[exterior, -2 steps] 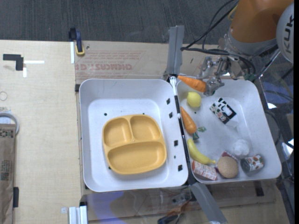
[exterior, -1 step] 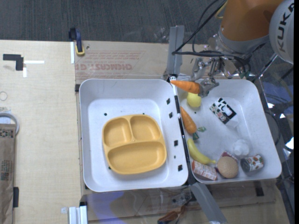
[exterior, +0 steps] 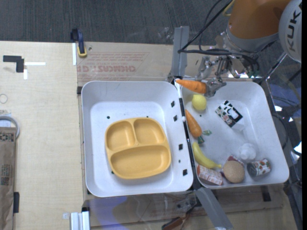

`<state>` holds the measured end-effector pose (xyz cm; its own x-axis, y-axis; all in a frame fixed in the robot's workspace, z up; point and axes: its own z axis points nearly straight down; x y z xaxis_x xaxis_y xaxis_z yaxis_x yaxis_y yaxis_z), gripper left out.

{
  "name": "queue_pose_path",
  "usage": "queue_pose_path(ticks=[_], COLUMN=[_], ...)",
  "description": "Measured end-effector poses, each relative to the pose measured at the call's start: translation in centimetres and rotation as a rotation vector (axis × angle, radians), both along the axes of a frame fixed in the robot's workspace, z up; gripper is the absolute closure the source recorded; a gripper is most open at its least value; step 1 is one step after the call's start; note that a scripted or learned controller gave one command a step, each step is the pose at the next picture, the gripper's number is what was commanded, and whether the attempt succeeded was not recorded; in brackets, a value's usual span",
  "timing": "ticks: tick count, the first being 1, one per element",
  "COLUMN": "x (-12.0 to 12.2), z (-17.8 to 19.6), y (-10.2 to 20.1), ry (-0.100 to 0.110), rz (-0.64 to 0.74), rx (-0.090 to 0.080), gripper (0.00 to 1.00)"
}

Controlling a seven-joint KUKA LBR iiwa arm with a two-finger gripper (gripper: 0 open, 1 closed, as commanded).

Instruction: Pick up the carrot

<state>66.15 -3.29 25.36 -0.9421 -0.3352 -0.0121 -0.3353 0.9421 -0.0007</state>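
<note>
Lift step in hand, by my judgement: the fingers of the gripper (exterior: pixel 212 84) are closed on 1 tapered orange carrot (exterior: pixel 192 86), held above the right white bin's (exterior: pixel 268 109) far-left corner. Next: raise it clear (a yellow lemon (exterior: pixel 199 102) and a 2nd carrot (exterior: pixel 194 124) lie beneath).

A pale wooden desk (exterior: pixel 38 143) fills the left side of the frame, marked with black and white tape strips (exterior: pixel 19 64) at upper left. Dark grey carpeted floor (exterior: pixel 96 8) runs across the top. A brown cardboard sheet (exterior: pixel 124 63) with red printing lies flat on the desk at upper centre. A brown paper bag (exterior: pixel 5 176) sits at the lower left edge. Lighting is even and bright.
</note>
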Motion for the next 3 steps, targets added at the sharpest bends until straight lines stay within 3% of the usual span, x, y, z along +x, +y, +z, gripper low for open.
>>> queue_pose_path(ticks=[2, 3], x=[0.3, -0.2], z=[2.0, -0.2], y=[-0.1, 3.9], ry=[-0.011, 0.007], rz=[-0.009, 0.305], rx=[0.005, -0.003], gripper=[1.00, 1.00])
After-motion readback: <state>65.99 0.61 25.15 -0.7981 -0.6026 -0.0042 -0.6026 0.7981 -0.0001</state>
